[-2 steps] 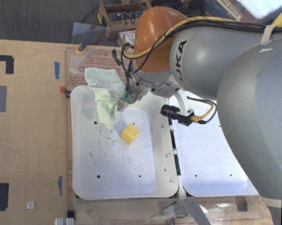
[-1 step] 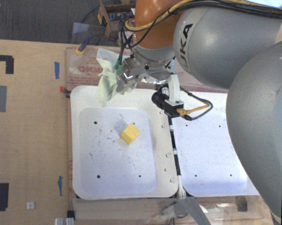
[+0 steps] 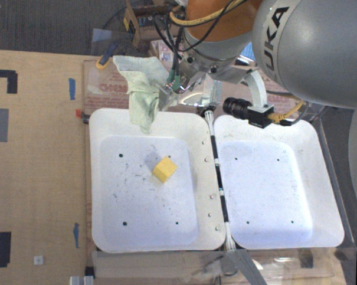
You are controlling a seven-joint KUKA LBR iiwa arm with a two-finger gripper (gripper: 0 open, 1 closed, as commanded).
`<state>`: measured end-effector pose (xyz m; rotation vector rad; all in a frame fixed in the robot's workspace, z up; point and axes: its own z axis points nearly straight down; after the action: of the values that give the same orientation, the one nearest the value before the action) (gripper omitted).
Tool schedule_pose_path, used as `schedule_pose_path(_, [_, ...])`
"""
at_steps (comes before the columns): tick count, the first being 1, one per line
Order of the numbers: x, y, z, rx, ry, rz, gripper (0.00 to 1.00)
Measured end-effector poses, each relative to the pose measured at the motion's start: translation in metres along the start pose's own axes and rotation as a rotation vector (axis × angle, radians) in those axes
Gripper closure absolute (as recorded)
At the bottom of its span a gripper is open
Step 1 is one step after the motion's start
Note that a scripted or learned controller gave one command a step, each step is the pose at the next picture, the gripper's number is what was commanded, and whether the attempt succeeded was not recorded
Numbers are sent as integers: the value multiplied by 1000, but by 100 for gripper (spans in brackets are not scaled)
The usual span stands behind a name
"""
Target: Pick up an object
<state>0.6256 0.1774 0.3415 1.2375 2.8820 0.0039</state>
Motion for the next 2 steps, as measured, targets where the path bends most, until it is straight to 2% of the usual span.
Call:
schedule_pose_path(1, [40, 13, -20, -3, 0, -452, 100])
schedule_pose_path(2, [66, -30, -46, 1, 4, -713, 100])
